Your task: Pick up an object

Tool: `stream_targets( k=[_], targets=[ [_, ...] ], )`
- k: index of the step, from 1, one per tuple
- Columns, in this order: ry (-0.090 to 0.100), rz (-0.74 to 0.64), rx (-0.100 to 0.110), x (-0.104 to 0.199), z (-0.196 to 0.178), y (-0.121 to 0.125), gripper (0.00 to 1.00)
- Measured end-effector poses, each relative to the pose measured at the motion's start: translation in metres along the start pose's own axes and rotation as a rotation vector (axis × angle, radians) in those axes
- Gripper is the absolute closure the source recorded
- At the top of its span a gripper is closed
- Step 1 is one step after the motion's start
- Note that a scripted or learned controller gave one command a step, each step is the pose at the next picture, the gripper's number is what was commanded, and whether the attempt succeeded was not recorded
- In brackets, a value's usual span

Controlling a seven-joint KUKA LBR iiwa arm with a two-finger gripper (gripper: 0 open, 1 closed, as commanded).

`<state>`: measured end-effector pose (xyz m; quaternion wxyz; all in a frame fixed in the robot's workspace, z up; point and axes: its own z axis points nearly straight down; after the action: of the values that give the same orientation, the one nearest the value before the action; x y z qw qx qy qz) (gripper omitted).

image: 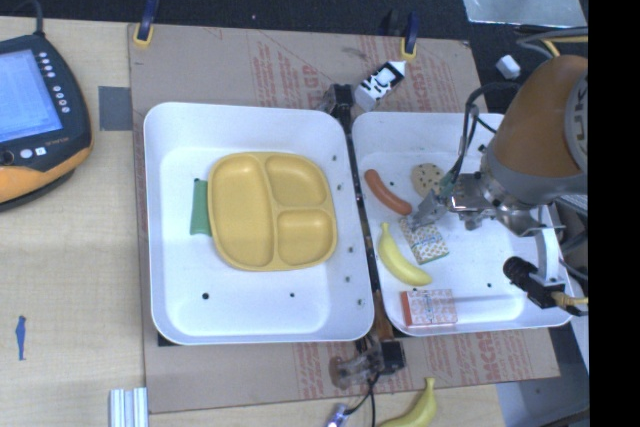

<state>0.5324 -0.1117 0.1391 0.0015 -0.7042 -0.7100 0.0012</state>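
Plywood desk w/ cardboard sheet carries two white bins. Far left of the pincer, left bin (170,305) holds a glossy yellow compartment tray (272,210) over a flat green piece (200,207). Closer, in right bin (490,315): smooth sausage (387,192), curved banana (400,260), round speckled cookie (427,178), boxy carton (428,308). Pincer (432,212) sits just above a small patterned packet (425,240); can't tell if it's spread or pressed together. Looks like approach step; next prob. descend and close on the packet.
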Motion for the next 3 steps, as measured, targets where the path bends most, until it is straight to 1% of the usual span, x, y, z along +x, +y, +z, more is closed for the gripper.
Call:
stream_targets(
  k=[1, 2, 3],
  targets=[
    [0.0, 0.002, 0.001, 0.003, 0.033, -0.015, 0.0],
    [-0.002, 0.001, -0.001, 0.008, 0.047, -0.005, 0.0],
    [0.0, 0.005, -0.001, 0.0, 0.047, 0.039, 0.0]
  ],
)
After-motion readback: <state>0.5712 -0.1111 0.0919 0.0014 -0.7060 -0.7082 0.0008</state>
